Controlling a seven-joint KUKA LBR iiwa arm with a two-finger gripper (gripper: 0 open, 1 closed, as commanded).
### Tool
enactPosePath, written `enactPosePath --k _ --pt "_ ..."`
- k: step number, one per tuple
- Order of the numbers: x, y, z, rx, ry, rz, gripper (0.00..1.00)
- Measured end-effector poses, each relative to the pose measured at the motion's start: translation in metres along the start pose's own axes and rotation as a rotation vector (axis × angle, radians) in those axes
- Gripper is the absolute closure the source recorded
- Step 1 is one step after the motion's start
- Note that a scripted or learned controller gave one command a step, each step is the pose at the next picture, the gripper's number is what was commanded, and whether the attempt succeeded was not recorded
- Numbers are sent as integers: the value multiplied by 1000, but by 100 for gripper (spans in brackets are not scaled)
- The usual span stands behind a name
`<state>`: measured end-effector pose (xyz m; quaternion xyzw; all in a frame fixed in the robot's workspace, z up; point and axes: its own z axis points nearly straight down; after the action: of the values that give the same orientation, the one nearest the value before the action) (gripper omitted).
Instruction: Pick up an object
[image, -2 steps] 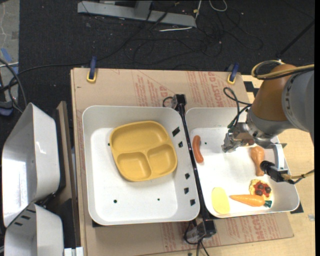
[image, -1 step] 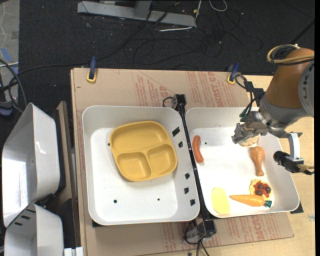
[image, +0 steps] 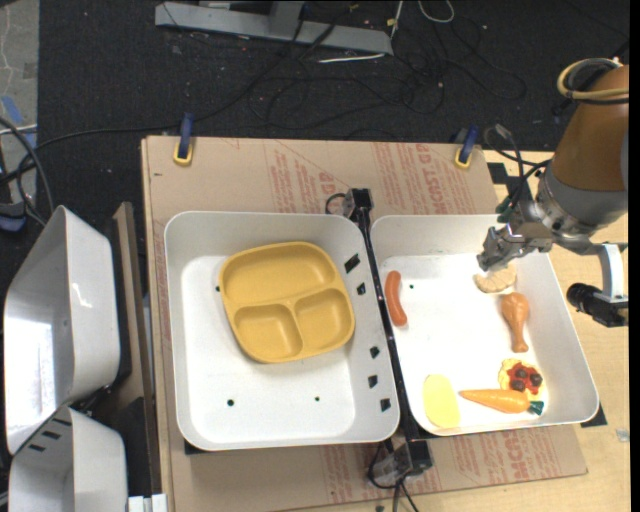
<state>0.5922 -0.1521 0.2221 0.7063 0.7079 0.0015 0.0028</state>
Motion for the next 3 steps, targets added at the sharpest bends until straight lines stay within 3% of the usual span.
enactPosePath --k 1,3 --pt "50 5 8 7 3 -5 100" --pt "169 25 -13 4 4 -7 100"
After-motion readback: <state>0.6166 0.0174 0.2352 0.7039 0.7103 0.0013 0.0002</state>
